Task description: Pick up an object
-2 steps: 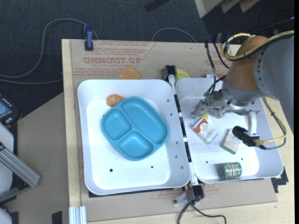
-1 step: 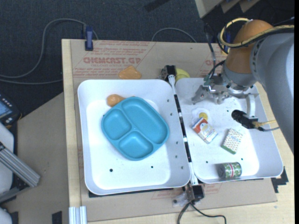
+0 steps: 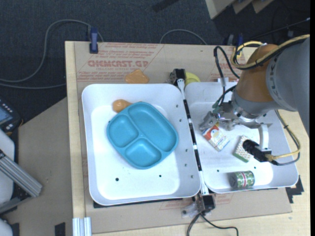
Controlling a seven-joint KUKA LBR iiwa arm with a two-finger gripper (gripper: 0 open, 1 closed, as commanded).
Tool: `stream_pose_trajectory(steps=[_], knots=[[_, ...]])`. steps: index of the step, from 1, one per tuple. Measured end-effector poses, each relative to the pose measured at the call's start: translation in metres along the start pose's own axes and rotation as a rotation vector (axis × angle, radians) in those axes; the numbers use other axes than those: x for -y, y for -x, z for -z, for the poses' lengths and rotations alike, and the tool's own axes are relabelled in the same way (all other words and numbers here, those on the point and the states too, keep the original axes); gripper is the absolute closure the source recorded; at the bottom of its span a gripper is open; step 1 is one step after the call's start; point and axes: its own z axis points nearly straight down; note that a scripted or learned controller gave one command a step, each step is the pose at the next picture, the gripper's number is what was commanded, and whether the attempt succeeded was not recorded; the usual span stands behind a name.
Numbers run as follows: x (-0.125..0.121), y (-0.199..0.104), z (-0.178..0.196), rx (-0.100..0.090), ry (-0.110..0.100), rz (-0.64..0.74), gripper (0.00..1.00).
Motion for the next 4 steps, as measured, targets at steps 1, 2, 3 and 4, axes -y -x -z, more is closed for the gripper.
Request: stream_pose_trajectory(steps=[1, 2, 3, 4], knots=[[-0.0143, 0.0053, 0.0007, 0.004, 0.009, 0.002, 0.0], [-0.0201, -0.0024, 0.0007, 0.003, 0.009, 0.002, 0.0], [-0.0177, -0.0002, 0.0007, 0.002, 0.006, 0.001, 0.0], [-0.0178, 0.0029, 0.0006, 0.002, 0.007, 0.001, 0.0]])
